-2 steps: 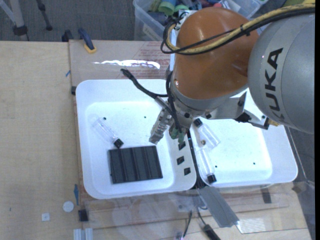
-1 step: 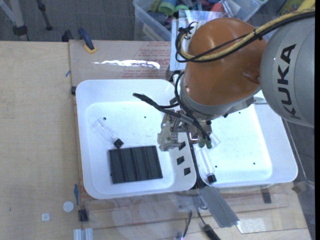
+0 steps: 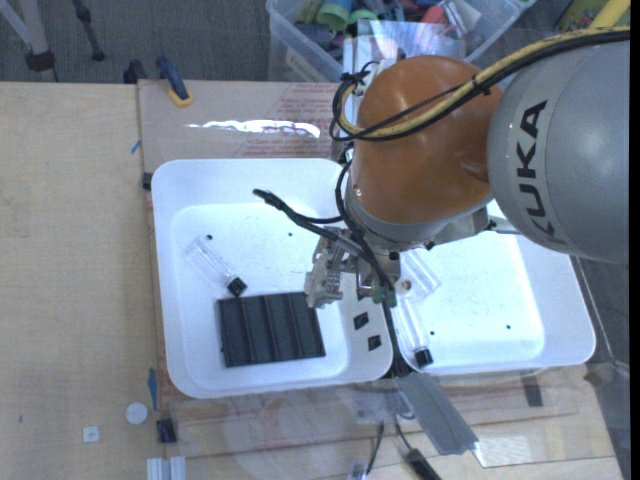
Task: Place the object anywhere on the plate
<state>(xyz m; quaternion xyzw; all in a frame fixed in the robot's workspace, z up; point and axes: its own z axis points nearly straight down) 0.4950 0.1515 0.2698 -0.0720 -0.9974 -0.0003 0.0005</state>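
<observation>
We hang the gripper (image 3: 328, 276) low over the left bin (image 3: 170, 268), just above the dark ridged plate (image 3: 270, 328), ready for a drop; whether it grips the object, we cannot tell.

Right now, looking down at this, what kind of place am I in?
Most likely a robotics lab or test bench. A big industrial arm marked KUKA reaches over two white bins on a wooden bench, and a clear tub of colourful toys sits behind, probably practice objects.
</observation>
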